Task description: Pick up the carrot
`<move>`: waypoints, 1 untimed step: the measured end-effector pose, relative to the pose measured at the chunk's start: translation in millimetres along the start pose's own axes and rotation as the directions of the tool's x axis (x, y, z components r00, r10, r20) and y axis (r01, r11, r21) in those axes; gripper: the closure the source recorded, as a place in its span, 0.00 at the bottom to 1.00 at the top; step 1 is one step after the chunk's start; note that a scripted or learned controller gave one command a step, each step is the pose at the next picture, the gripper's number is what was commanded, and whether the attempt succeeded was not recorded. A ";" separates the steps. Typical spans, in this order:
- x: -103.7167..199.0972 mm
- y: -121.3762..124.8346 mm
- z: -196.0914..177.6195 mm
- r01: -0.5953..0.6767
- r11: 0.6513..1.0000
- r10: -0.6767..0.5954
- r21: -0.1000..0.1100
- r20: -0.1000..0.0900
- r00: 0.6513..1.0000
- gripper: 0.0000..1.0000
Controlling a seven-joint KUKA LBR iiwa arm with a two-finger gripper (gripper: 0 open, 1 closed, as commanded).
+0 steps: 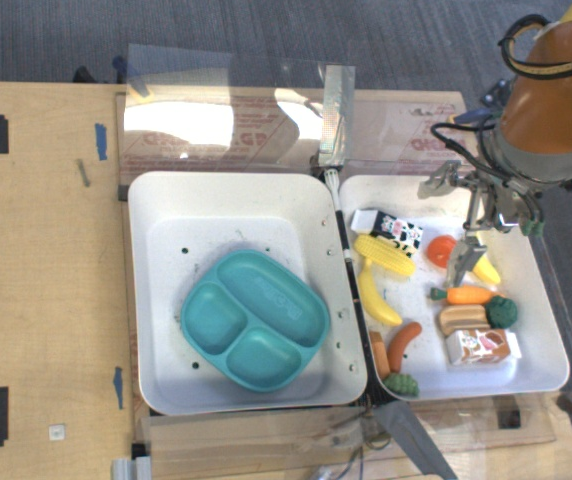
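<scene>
An orange carrot (pixel 469 294) with a small green stub lies on its side in the right bin (pixel 551 353), towards the right wall. My gripper (pixel 465 259) hangs just above and behind it, pointing down, between a red tomato (pixel 440 251) and a yellow piece (pixel 486 268). It hides part of what lies beneath it, and nothing shows held in it. A second thin orange piece (pixel 378 352) with a green leafy end (pixel 401 384) lies at the bin's front left.
Crowded around the carrot are a bun (pixel 463 318), broccoli (pixel 503 311), a juice box (pixel 481 346), a sausage (pixel 403 342), a banana (pixel 378 298), corn (pixel 384 255) and a cow-print carton (pixel 398 232). In the left bin (pixel 156 228) sits a teal divided plate (pixel 256 316).
</scene>
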State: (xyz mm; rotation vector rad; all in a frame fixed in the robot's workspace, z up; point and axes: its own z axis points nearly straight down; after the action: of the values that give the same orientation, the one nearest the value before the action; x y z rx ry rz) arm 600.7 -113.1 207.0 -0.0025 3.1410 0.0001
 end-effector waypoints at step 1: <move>87.9 -26.8 123.2 -0.005 1.000 0.005 -0.001 0.001 1.000 0.00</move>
State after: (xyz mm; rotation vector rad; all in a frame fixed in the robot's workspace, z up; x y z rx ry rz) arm 512.9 -140.0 83.7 0.0048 3.1400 0.0012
